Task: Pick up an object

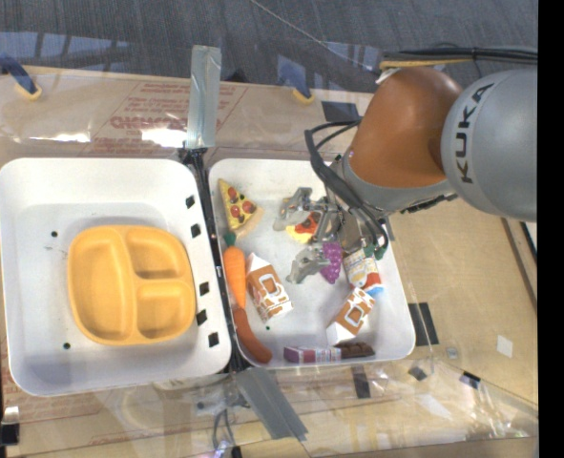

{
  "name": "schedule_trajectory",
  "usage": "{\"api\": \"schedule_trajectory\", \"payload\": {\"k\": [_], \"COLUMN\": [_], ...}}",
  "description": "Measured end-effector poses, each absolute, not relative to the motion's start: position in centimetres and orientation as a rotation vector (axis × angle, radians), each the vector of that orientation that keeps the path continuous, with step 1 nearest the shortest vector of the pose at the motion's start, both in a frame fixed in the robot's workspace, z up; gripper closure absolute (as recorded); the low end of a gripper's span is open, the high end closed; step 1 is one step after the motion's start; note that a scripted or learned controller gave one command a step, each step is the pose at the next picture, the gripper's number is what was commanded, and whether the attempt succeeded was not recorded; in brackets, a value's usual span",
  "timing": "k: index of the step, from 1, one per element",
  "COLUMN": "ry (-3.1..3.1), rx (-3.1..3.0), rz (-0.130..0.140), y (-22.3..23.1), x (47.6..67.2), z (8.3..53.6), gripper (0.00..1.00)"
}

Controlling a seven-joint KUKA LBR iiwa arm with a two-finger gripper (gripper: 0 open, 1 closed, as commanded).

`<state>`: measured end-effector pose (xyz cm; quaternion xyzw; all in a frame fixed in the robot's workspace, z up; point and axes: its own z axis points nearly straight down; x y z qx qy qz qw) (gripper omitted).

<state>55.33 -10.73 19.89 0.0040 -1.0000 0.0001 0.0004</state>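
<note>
Left bin [33,284]: yellow tray [131,282]. Right bin [396,322]: carrot [235,273], carton [268,290], then gripper [307,237] low over purple toy [330,260]. Fingers spread, gripping nothing. Probably light, stiff, slick plastic; best pinched across its narrow middle.

The grey arm [496,141] bears black KUKA lettering, an orange band, and black cables.

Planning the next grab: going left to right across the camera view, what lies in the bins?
Yellow tray → carrot → carton → claw → second carton
</note>
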Motion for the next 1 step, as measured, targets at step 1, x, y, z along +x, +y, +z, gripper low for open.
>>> {"api": "schedule_trajectory", "payload": {"k": [1], "ry": [-3.163], "rx": [-0.044], "rz": [0.003], "y": [-9.93], "x": [54.76], "z": [11.48], "gripper": [0.00]}}
